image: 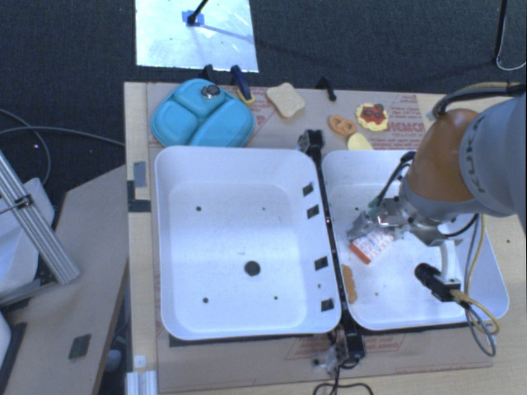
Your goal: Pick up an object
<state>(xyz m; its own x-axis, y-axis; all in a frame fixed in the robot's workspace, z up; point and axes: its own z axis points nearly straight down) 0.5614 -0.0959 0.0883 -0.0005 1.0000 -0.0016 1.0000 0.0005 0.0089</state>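
Note:
My gripper (372,223) hangs low in the right bin (486,278), near its left wall, at the end of the grey arm with the orange band (440,163). Directly under and touching it lies a small red and white packet (372,247) on the bin floor. A thin tan, cookie-like piece (348,284) rests near the bin's front left corner, apart from the gripper. In the left bin (239,171) a small dark round object (252,267) sits on the floor.
Behind the bins on the bench lie a blue divided plate (202,113), a toast slice (286,99), a pretzel (341,125), a round tart (372,116) and a yellow piece (359,142). Black clips (314,212) line the wall between the bins.

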